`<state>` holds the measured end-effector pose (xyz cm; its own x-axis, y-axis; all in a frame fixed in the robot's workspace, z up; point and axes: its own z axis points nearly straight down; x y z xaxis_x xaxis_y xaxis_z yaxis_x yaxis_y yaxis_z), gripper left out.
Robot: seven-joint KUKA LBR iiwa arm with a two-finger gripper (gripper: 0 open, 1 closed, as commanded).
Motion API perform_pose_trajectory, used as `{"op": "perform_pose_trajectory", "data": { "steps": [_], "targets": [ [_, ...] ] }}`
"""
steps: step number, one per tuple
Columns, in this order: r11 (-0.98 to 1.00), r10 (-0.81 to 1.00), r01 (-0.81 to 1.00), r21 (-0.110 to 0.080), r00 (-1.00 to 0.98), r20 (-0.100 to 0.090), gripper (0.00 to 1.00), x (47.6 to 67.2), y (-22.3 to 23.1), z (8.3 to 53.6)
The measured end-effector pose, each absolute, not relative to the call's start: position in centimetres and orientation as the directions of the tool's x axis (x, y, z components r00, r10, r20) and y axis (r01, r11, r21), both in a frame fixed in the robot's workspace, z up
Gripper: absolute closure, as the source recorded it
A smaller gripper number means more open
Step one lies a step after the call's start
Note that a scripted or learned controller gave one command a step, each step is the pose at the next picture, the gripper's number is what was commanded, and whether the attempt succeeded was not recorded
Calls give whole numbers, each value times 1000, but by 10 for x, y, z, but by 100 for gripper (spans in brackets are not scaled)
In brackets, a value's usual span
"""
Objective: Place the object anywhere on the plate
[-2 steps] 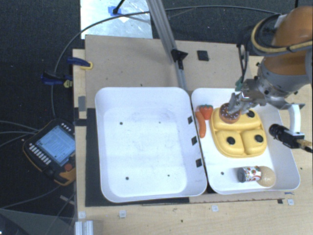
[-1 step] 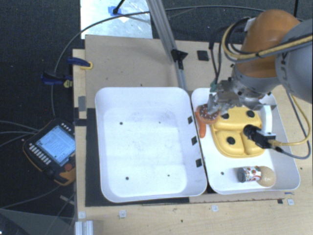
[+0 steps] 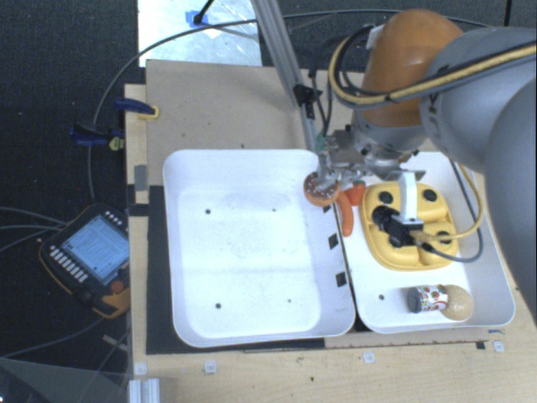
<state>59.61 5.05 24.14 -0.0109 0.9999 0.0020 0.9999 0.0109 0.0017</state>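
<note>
At the divider, a round brown piece (image 3: 318,191), short of the yellow plate (image 3: 419,254).

Nearest, in the right bin (image 3: 503,309), a small jar (image 3: 438,300) on its side, well apart from the rest. Beyond it the yellow plate, with an orange carrot-like stick (image 3: 346,215) just beside its left edge. Farther still, the round brown piece over the rim between the two bins, right at the gripper (image 3: 329,177); cannot tell whether clamped on it or merely against it, too blurred there. Left bin (image 3: 243,250) alongside. Behind all, the grey arm (image 3: 470,65) with its orange band. Risks, by judgement: if not truly gripped, likely to slip off into the left bin once carried; on the way across, could nudge the carrot-like stick or catch the plate's raised edge and roll off.
</note>
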Motion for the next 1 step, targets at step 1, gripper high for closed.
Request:
{"op": "perform_pose_trajectory", "data": {
  "steps": [1],
  "targets": [
    [10, 1000, 1000, 3, -10, 2, 100, 607, 103, 238]
  ]
}}
